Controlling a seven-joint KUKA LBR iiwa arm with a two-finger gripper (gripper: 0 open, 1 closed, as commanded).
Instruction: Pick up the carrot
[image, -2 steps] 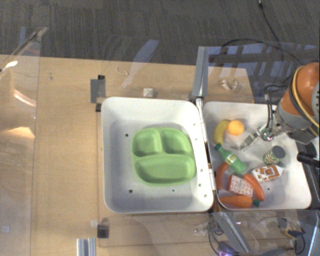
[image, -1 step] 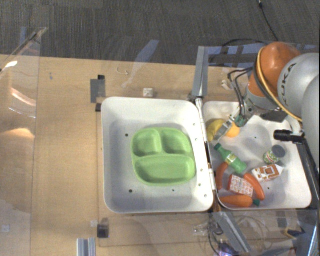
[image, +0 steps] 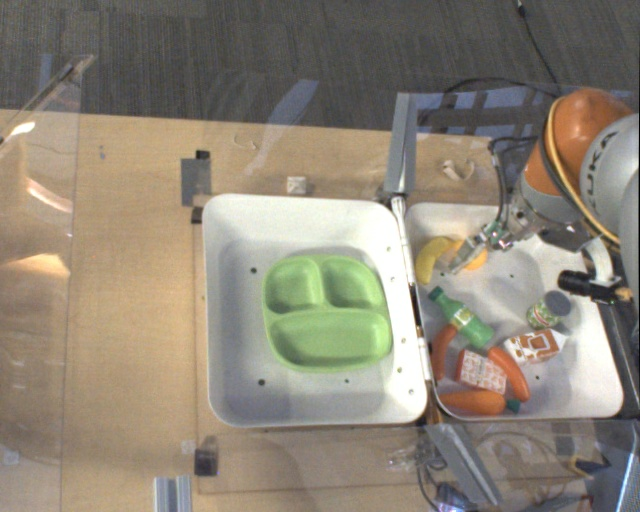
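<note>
Over the right bin (image: 600, 400), gripper (image: 478, 250) touches the banana (image: 432, 256); finger state unclear. Carrot (image: 473, 403) lies apart at the bin's near wall.

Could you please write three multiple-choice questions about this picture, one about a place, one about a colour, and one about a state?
1. In which bin does the carrot lie?
A. the left bin
B. the right bin
C. on the bench outside the bins

2. What colour is the divided tray?
A. green
B. red
C. blue

3. Where is the claw?
A. around the carrot
C. at the banana
B. over the tray

Answers: 1 B, the carrot lies along that bin's near edge. 2 A, the tray in the left bin is light green. 3 C, the claw sits at the banana, far from the carrot.
</note>
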